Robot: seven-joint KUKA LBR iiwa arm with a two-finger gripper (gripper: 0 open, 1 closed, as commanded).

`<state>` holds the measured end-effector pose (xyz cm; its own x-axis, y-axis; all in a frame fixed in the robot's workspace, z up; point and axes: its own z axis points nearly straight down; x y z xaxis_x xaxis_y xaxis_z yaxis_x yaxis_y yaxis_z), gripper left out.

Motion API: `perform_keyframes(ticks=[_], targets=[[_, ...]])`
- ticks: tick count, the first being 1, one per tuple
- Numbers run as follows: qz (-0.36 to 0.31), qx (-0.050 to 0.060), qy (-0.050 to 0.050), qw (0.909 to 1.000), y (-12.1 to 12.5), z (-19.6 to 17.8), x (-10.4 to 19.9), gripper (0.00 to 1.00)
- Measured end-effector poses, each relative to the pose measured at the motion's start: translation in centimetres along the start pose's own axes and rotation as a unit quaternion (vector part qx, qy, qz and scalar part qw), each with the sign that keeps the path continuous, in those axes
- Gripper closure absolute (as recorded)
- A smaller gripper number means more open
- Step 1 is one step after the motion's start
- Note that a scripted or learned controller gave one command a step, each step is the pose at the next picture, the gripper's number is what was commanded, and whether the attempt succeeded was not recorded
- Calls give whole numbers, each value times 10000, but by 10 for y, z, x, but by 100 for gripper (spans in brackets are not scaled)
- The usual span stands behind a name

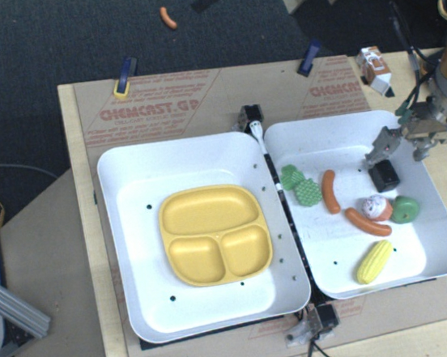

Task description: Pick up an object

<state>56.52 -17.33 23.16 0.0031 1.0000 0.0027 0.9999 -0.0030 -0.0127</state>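
While the gripper (403,146) hangs over the far right part of the right bin (431,265), its fingers look spread apart with nothing between them, though the slanted view makes that hard to judge. Nearer in that bin lie a green ball (405,209), a red-and-white toy (374,207), two orange sausages (330,191), a yellow corn cob (374,262) and green broccoli (300,186). A yellow divided plate (214,233) sits in the left bin (126,186).

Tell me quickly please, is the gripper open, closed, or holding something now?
Gripper: cannot be told from this view; it hangs above the far right corner of the right bin.
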Motion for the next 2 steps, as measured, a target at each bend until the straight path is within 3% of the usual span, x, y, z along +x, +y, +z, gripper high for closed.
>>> perform_keyframes(ticks=[1, 2], targets=[[-15, -65, -15, 10000, 3, -7, 0, 0], [-19, -28, 0, 10000, 5, 52, 9, 0]])
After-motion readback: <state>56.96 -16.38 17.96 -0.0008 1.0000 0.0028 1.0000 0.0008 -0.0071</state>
